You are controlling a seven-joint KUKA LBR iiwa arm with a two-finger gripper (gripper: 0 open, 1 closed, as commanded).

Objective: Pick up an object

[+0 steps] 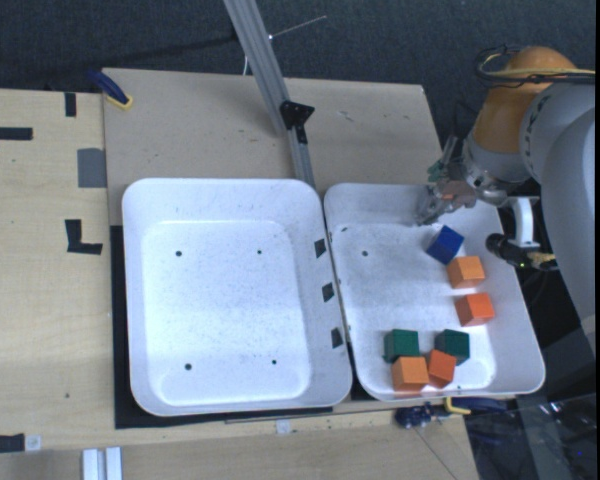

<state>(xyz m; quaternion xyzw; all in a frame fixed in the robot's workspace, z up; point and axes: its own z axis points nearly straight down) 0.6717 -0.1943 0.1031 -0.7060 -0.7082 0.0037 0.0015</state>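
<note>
Fingers (432,211) sit low over the far right corner of the right bin (372,203), tips blurred and dark; cannot tell how far apart they stand, and nothing is seen held between them. Blue cube (445,244) lies just beside the tips, toward the near side, on the bin floor, apart from them as far as the view shows. Past it, an orange cube (466,271), then another orange cube (474,308), both along the right wall. At the near end of the same bin, a cluster: green cube (401,344), second green cube (452,345), and two orange cubes (411,372) (441,366) touching each other in front of them. Left bin (220,293) adjoins the right bin, walls meeting along the middle. Arm (525,118) comes in from the right, orange band above the wrist. Both bins rest on the counter (180,128); a grey metal bar (265,58) slants across it from the far edge down to where the bins meet.
</note>
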